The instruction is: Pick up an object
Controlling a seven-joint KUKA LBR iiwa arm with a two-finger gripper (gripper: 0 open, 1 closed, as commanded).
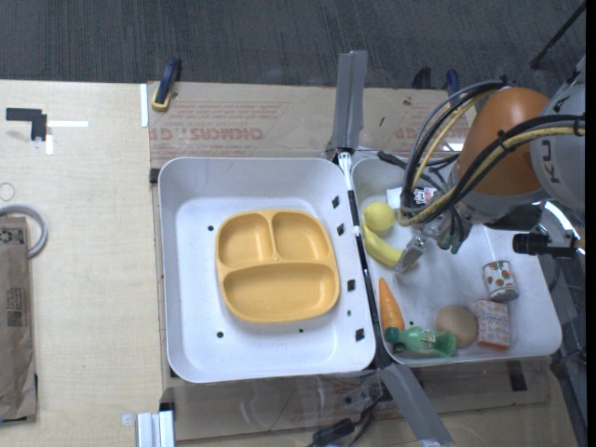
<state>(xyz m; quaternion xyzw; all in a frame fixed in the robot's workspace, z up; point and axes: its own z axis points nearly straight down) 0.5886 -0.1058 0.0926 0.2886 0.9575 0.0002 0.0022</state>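
The gripper (410, 255) is hanging low in the right bin (549, 338), its tips just beside the banana (380, 246); whether it is wide or narrow cannot be told. The banana is lying immediately left of the tips, long axis running far-left to near-right, below the lemon (378, 216), against the bin's left wall.

The arm (521, 156) runs off the right edge and covers part of the right bin (535, 343); the brown bag (17, 315) is cut by the left edge; labels on the small cartons (494, 322) are unreadable.
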